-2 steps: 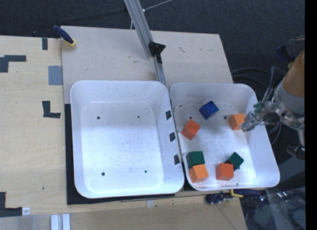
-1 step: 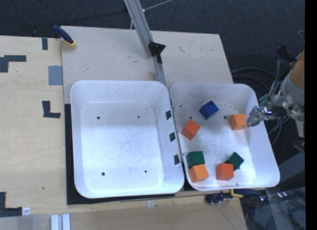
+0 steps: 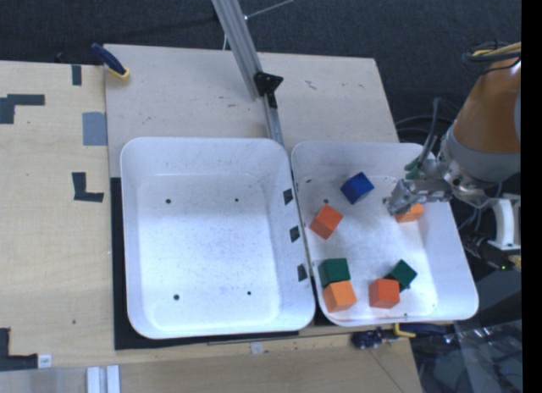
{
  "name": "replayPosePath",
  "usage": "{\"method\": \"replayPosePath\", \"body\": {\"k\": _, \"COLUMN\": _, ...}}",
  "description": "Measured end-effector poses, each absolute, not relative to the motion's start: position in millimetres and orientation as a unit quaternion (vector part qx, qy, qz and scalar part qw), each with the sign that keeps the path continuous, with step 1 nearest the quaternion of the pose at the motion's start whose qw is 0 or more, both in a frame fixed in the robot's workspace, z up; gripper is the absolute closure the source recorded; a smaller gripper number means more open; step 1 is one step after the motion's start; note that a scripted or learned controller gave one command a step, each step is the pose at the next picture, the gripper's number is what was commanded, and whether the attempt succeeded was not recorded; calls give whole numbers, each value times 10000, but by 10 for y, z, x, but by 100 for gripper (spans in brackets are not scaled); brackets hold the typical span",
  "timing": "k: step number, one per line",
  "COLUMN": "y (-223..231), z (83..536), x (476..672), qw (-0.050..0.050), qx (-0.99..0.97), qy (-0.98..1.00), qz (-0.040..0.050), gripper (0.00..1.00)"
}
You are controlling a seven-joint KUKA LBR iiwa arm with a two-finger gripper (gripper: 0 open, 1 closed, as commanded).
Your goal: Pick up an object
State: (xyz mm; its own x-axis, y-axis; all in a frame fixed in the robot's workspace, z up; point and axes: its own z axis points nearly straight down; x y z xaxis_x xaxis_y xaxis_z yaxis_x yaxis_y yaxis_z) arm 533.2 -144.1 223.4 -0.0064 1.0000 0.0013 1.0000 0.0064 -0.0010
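Left bin [image 3: 144,171]: bare floor.
Right bin [image 3: 453,290]: holds seven blocks.
Arm [image 3: 487,129]: enters at 3 o'clock.
Gripper [image 3: 406,201]: low over the orange block [image 3: 412,212] at the bin's 2 o'clock; grip state cannot be told.
Progress: nothing visibly lifted; grasp and raise judged remaining.

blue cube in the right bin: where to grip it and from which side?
Judging from this view: come straight down on the blue cube and close on two opposite side faces. It sits rotated relative to the right bin walls, so turn the gripper to match. It stands apart from the nearest orange cube, so all sides look free.
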Motion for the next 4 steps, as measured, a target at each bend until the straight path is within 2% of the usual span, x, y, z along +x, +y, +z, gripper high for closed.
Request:
{"method": "replayPosePath", "body": {"k": 1, "y": -871, "z": 2329, "x": 5421, "qw": 8, "qx": -7043, "qy": -7099, "qz": -8, "gripper": 100}}
{"method": "replayPosePath", "body": {"k": 2, "y": -302, "z": 2411, "x": 5590, "qw": 8, "qx": -7043, "qy": -7099, "qz": -7, "gripper": 100}}
{"method": "replayPosePath", "body": {"k": 4, "y": 635, "z": 2225, "x": 5861, "qw": 5, "qx": -7051, "qy": -7092, "qz": 3, "gripper": 100}}
